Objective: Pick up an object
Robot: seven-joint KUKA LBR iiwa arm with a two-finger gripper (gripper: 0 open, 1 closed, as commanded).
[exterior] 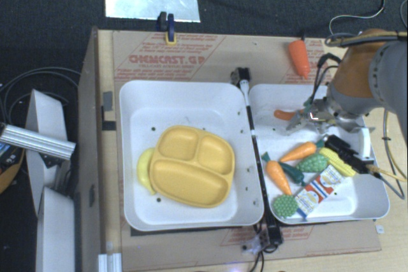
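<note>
Orange carrots (288, 165), green veg (312, 164), a carton (313, 194) crowd the right bin (373, 200); gripper (305, 119) beside a small orange piece (284, 114), grip state unclear. Yellow tray (191, 165) in the left bin (137, 137).

we see left bin (131, 156): tray (191, 165) in it | right bin (373, 200): carrots (298, 152), packet (313, 192) in it | gripper (305, 119) over right bin's far side | bench (191, 54) under both

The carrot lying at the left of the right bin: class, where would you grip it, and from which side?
Grip the carrot across its orange body near the middle, coming straight down from above. It lies flat and slanted, its green top toward the bin's divider, with a second carrot and other toys close by, so a side approach looks crowded.
</note>
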